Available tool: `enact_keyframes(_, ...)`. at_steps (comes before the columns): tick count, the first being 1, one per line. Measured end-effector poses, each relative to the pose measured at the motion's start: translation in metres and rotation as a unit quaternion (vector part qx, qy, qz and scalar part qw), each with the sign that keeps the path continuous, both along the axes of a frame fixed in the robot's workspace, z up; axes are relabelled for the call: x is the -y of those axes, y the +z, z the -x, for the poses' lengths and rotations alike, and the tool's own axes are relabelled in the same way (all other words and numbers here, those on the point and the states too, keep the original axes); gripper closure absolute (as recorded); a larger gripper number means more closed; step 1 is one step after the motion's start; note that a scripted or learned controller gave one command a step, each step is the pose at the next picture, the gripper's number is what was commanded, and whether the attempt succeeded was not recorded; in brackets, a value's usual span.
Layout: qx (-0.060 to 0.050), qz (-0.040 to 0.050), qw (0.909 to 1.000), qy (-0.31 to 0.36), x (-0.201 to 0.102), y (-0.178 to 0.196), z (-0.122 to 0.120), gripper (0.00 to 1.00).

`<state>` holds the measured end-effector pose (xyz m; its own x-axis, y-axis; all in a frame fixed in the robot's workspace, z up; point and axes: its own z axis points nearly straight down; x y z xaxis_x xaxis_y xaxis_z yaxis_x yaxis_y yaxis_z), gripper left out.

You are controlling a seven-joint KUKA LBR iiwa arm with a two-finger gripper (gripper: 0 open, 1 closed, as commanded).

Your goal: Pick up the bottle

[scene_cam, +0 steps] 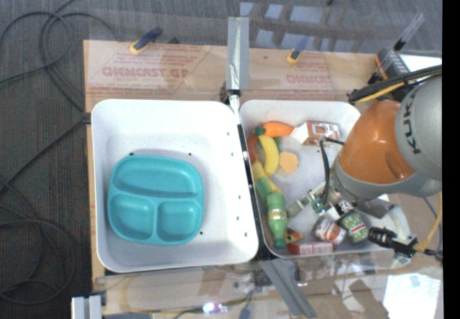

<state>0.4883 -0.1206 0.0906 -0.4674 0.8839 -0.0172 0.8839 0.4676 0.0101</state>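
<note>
The camera looks down on two white bins side by side on a bench. The left bin (100,167) holds a teal tray (155,199) with three compartments, lying flat in the lower left part of the bin. The right bin (302,108) is in the middle right of the frame and holds many small things. Along its left wall lie a carrot (277,128), a banana (269,153) and, below them, a green bottle (276,214) that lies on its side and reaches toward the lower edge of the bin. A round tan cookie (288,162) lies just right of the banana. A small carton (321,132) is near the upper wall. The arm (381,149) comes in from the right and covers the right part of this bin. The gripper (321,199) is low in the bin, just right of the bottle and apart from it. Whether it is wide or narrow, one cannot tell. Small packets (338,228) lie under it near the lower right corner.
</note>
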Motion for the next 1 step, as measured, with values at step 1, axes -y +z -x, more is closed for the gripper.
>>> enact_keyframes(1, 0.000, -0.0028, 1.0000, 0.001, -0.0024, 0.0092, -0.0010, 1.00)
